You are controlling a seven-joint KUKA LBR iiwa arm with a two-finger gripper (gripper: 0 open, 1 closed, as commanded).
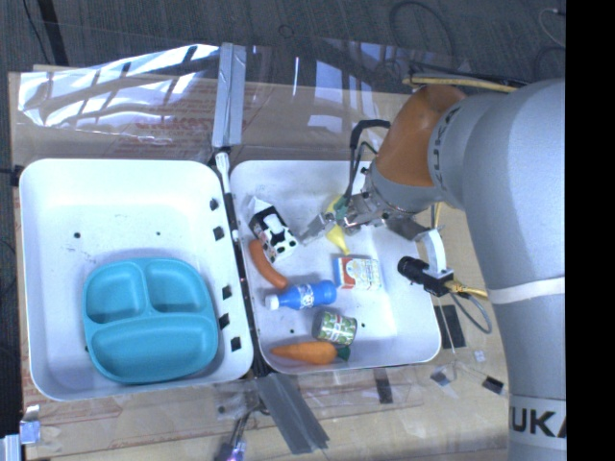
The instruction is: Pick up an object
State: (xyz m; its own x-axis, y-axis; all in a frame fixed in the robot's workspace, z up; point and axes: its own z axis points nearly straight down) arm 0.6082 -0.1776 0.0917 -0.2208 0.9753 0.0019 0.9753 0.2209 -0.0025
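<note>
Hovering over the smooth white right bin (423,339), the gripper (322,227), grip state unclear, nears a glossy cylindrical blue bottle (304,297).

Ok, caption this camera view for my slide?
KUKA arm's gripper hovers over right bin of toys; blue tray in left bin.

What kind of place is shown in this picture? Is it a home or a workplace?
Most likely a robotics lab, not a home. A grey KUKA arm reaches over two white bins on a bench, toy food such as a carrot lies in one, and a clear plastic screen stands behind.
</note>
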